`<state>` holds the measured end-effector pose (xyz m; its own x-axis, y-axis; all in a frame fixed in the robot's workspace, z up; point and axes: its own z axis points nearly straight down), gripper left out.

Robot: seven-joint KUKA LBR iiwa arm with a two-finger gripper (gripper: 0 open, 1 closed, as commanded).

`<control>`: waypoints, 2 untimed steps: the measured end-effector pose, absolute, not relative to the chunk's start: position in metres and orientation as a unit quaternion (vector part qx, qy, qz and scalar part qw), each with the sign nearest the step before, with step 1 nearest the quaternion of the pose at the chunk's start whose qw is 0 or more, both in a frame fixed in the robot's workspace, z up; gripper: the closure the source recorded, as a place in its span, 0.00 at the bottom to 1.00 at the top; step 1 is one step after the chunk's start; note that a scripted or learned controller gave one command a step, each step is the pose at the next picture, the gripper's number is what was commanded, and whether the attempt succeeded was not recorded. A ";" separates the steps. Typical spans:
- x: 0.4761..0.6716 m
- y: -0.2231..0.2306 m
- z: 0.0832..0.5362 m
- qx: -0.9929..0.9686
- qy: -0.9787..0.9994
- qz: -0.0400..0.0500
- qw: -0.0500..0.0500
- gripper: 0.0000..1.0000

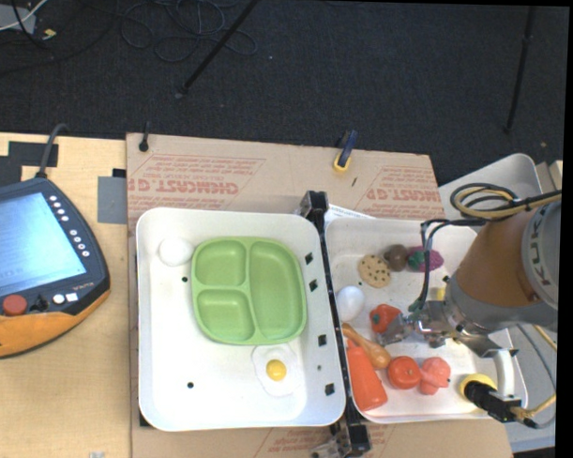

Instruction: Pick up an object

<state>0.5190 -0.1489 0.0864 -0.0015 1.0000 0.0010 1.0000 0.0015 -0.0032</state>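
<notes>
The arm was seen reaching over the right bin, with its gripper lowered among the toy foods; whether it was spread or pressed together could not be told. A green tray lay well to its left in the left bin. Just beside the gripper a red pepper was found, with a tomato below it.
</notes>
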 end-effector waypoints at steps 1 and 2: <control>0.519 -0.151 0.098 -0.709 -0.705 0.000 0.002 1.00; 0.514 -0.143 0.151 -0.707 -0.707 -0.001 0.000 1.00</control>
<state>0.5140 -0.1432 0.1509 0.0001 1.0000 0.0004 1.0000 -0.0001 0.0012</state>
